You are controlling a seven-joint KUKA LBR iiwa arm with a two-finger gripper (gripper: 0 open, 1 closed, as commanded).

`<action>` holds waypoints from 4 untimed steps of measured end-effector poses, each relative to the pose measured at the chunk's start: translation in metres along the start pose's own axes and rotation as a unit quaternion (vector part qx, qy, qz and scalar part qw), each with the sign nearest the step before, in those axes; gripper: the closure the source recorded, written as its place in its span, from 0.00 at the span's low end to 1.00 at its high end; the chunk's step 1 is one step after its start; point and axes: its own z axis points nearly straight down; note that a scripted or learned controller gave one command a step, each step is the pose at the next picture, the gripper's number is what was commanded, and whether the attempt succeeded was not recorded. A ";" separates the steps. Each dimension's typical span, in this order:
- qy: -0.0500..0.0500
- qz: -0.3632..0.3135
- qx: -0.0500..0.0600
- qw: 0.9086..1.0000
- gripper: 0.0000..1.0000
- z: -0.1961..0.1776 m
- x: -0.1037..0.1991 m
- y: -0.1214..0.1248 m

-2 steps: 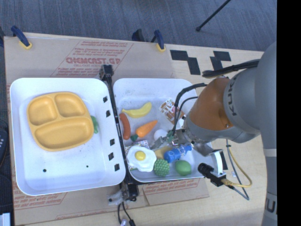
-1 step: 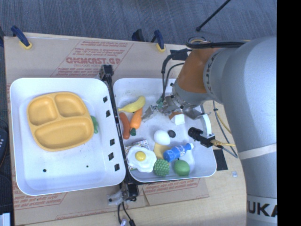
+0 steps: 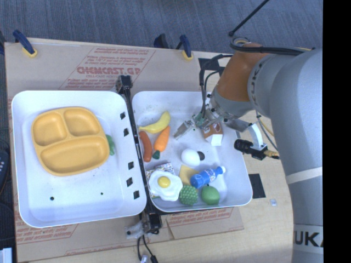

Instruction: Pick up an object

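Note:
My gripper (image 3: 192, 125) hangs low over the upper middle of the right bin (image 3: 241, 186), open, with nothing seen between its fingers. One grey finger (image 3: 182, 129) points down-left toward the carrot (image 3: 162, 138). A small brown and white carton (image 3: 214, 133) lies just right of the gripper, partly under the wrist. A yellow banana (image 3: 155, 124) and a red sausage (image 3: 145, 146) lie to the left. A white egg (image 3: 191, 157) sits below the gripper.
Along the right bin's front lie a fried egg (image 3: 164, 184), a cheese wedge (image 3: 187, 172), a blue bottle (image 3: 208, 176), a bumpy green ball (image 3: 188, 195) and a lime (image 3: 210, 194). The left bin (image 3: 33, 207) holds a yellow divided plate (image 3: 70, 139) with a green piece (image 3: 111, 145) beside it.

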 end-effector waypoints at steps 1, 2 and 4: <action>-0.006 -0.001 -0.001 1.000 1.00 -0.011 -0.004 -0.001; -0.009 0.039 -0.002 0.999 1.00 -0.115 0.013 0.029; -0.012 0.097 -0.009 0.995 0.00 -0.025 -0.016 -0.006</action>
